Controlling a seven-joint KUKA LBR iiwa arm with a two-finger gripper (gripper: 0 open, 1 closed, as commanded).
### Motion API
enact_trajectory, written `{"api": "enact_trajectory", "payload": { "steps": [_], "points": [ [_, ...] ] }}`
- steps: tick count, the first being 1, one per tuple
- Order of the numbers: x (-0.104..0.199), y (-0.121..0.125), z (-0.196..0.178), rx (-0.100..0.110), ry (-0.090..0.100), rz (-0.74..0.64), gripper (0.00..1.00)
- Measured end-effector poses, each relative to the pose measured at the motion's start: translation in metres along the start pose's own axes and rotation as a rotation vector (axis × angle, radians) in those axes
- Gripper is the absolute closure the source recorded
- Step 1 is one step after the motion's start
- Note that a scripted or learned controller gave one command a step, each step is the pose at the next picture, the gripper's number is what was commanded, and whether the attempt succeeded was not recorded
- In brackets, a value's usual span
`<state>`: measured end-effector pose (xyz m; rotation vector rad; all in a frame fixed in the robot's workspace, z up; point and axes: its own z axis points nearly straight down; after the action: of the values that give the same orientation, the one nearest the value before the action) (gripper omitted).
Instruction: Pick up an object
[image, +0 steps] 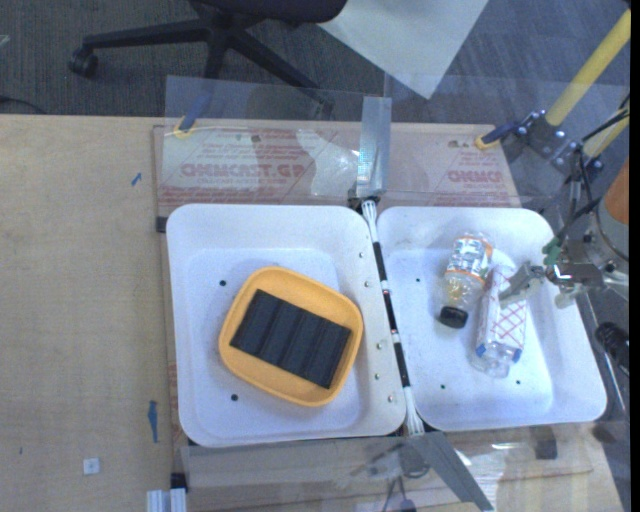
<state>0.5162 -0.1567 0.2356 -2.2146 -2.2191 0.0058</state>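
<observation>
In the right bin (570, 385) lie two things. A small clear bottle (464, 272) with an orange label and a black cap lies on its side, cap toward the front. Right beside it is a white tube (500, 325) with a red criss-cross pattern, lying lengthwise. My gripper (527, 281) reaches in over the bin's right rim and hangs by the upper end of the tube, just right of the bottle. Nothing is seen held in it.
The left bin (200, 250) holds a yellow dish (240, 310) with a black ridged block (292, 338) in it. A metal divider with white cables runs between the bins. Clear plastic sheeting and a metal post stand behind them.
</observation>
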Motion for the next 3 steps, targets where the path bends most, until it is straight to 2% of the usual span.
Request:
{"api": "enact_trajectory", "payload": {
  "steps": [1,2,3],
  "points": [
    [0.017,0.034,0.101,-0.036,-0.011,-0.019,0.0],
    [0.015,0.037,0.109,-0.044,-0.016,-0.056,0.0],
    [0.015,0.055,0.112,-0.053,-0.022,-0.086,0.0]
  ]
}}
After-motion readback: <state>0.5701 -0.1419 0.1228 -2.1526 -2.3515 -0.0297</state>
